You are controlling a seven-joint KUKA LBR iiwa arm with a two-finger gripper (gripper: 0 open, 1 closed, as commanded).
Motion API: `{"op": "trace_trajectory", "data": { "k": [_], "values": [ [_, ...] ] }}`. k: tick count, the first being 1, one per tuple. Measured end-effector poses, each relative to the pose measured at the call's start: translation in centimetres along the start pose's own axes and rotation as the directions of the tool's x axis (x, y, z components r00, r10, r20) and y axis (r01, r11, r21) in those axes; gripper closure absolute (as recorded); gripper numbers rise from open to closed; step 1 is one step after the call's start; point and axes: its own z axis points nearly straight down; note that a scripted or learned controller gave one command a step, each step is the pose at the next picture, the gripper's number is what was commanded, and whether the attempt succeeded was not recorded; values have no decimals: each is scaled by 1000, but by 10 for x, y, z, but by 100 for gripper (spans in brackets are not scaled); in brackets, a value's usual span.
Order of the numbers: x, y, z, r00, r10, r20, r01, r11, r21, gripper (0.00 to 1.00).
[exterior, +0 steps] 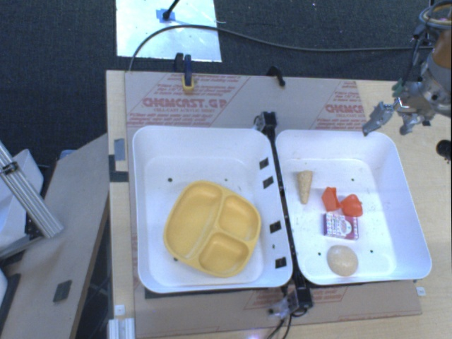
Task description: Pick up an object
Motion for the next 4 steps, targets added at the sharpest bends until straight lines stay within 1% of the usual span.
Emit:
{"op": "trace_trajectory", "data": {
  "k": [1,2,3,4],
  "values": [
    [1,2,-8,1000,-3,3,3,1000,-12,0],
    [0,1,32,1000,-2,3,2,1000,-11,0],
    [5,6,75,1000,-5,2,5,1000,-11,0],
    [11,4,118,1000,-6,2,6,1000,-10,0]
  ]
}}
